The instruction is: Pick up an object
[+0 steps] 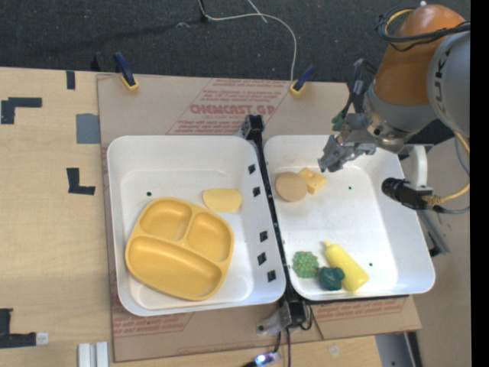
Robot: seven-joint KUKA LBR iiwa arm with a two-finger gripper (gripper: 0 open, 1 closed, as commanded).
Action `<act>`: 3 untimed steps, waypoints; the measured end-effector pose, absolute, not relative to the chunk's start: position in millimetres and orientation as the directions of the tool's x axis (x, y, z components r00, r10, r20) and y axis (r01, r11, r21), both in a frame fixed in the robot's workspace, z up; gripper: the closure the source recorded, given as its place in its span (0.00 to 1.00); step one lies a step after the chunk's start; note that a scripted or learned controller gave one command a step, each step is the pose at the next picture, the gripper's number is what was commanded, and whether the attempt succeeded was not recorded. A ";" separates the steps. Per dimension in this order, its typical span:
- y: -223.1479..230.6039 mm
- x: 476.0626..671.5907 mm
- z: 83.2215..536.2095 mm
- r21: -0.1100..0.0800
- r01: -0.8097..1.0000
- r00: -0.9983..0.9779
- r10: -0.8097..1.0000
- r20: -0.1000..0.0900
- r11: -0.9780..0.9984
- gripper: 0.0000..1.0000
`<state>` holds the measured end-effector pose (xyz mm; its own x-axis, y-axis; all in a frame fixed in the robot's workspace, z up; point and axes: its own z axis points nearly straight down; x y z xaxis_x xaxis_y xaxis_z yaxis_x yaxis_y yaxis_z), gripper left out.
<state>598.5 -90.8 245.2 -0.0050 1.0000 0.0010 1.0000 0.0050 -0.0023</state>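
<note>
- Two-finger gripper (330, 161): positioned over right white bin (397, 235), just above small yellow wedge-shaped piece (312, 180); finger opening and any hold: cannot tell.
- Tan round piece (289, 187): touching the wedge.

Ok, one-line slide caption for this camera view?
Gripper poised over the yellow cheese wedge and tan cookie in the right bin; yellow divided plate sits in the left bin.

Grey arm (428, 60) reaches in from right, end effector (333, 159) angled down-left, low.
</note>
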 end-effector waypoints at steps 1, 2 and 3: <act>-36.1 593.1 251.6 -0.001 1.000 -0.007 1.000 0.002 0.007 1.00; 20.5 595.2 237.7 -0.004 1.000 -0.007 1.000 0.001 0.007 1.00; 75.0 586.7 223.1 -0.004 1.000 -0.007 1.000 0.001 0.007 1.00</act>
